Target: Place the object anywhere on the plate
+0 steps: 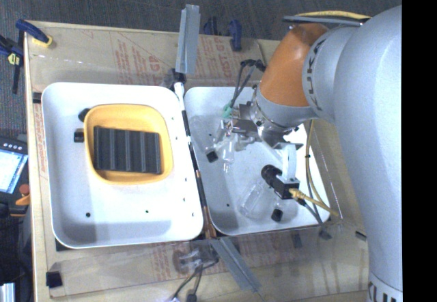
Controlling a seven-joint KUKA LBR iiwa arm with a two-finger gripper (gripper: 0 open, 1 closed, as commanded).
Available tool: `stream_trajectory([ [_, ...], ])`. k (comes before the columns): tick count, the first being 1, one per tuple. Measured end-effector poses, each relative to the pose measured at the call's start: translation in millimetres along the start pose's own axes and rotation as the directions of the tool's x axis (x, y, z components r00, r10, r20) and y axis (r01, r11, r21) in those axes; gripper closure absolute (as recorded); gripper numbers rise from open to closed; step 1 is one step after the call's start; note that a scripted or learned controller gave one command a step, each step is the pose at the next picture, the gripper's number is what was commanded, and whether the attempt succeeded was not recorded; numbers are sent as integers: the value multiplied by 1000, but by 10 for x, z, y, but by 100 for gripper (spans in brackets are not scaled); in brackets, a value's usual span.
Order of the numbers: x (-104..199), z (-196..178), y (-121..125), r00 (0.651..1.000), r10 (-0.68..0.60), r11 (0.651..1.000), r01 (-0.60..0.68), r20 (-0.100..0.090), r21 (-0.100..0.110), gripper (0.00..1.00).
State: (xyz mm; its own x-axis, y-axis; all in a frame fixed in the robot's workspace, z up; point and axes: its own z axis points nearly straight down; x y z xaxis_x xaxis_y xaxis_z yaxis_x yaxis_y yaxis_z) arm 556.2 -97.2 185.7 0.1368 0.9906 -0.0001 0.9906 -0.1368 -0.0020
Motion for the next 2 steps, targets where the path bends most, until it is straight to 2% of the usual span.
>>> stream_trajectory([
  [1,948,-267,138,1000,-22,1000,22,-1,4,100],
  [2,945,-267,138,1000,-23,1000,23,0,4,0],
])
